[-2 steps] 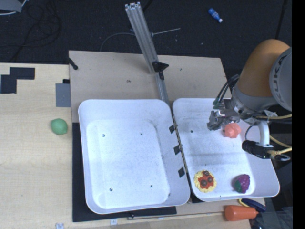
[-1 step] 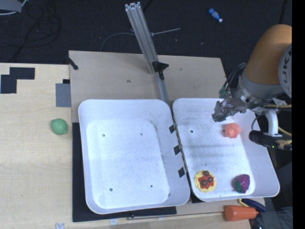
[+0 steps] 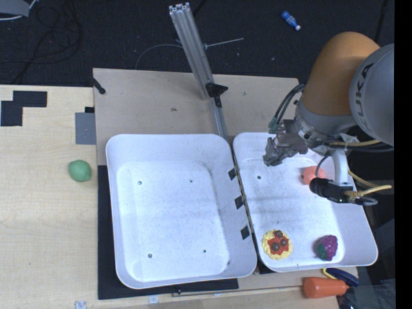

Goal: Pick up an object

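My gripper point(image 3: 273, 158) hangs over the far left part of the right bin point(image 3: 293, 205), above bare bin floor. From this height I cannot make out how its fingers stand, and nothing shows between them. A pink-orange object point(image 3: 311, 174) lies to the gripper's right, partly hidden by the arm's cabling. A yellow round toy with red dots point(image 3: 277, 244) and a purple grape bunch point(image 3: 326, 246) sit along the near edge of the right bin, well away from the gripper.
The left bin point(image 3: 174, 211) lies beside the right one, joined by black clips. A green ball point(image 3: 80, 170) rests on the bench at far left. An orange carrot-like object point(image 3: 324, 287) lies outside the right bin's near edge. A metal rail point(image 3: 196, 50) slants in behind the bins.
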Robot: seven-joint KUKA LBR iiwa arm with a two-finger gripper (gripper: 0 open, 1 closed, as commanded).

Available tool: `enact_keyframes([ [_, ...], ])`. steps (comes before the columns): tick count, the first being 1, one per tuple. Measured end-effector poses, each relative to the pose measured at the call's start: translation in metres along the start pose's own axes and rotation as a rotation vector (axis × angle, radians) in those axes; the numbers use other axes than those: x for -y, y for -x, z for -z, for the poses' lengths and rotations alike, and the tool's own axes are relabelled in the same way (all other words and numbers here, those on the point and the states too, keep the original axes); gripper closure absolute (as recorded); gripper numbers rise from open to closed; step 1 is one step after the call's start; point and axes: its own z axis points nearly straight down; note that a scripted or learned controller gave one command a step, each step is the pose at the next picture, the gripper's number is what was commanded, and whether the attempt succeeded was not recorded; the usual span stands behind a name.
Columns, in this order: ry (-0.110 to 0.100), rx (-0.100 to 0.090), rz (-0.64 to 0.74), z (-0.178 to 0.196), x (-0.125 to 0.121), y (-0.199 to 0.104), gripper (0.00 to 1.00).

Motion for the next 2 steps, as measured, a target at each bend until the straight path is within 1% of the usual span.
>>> enact_keyframes([
  [1,0.001,0.0,0.0,0.009,0.007,-0.054,1.0],
  [2,-0.001,0.001,0.0,-0.004,0.019,-0.103,1.0],
])
